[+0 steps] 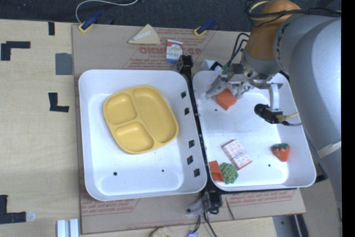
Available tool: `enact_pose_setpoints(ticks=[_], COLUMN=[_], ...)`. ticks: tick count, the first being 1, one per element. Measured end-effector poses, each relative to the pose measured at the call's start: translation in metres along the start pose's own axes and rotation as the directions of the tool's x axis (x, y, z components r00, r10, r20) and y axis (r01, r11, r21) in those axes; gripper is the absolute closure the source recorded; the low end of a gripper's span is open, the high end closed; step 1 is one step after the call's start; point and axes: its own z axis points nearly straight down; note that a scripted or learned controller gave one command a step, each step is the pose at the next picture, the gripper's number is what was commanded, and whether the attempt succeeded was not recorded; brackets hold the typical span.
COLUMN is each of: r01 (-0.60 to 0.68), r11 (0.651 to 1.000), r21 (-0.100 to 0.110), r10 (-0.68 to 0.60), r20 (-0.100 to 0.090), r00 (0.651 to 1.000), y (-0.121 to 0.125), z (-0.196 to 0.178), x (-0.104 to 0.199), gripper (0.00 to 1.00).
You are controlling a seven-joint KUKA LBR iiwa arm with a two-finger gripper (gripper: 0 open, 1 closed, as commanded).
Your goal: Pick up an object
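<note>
Look to the right bin [299, 175]: your gripper [226, 87] sits low over its upper left part, reaching in from the right with the orange-banded wrist behind it. The orange block [225, 100] lies on the bin floor right at the fingertips, just below and slightly toward you from them, touching or nearly touching the metal; you cannot tell whether it sits between the fingers or only beside them. You also cannot tell from this angle whether the claw is spread or pressed together, since the fingers blur into the grey bracket. The block looks roughly cubic, so it has no clear long axis; it rests turned so one corner points toward the bin's lower left. Farther down the same bin you have a small red-and-white packet [237, 153] lying flat, its long side running from upper left to lower right, a green lumpy toy [228, 172] against an orange piece at the bottom left corner, and a strawberry toy [281, 151] near the right wall. The left bin [94, 175] holds a yellow divided plate [140, 118].
</note>
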Motion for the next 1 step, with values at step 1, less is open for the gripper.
enact_pose_setpoints(ticks=[1], r01=[0.003], r11=[1.000], r21=[-0.005], r10=[-0.003], r20=[0.001], r00=[1.000], y=[0.0016], z=[-0.0123], x=[0.0009], gripper=[1.00])
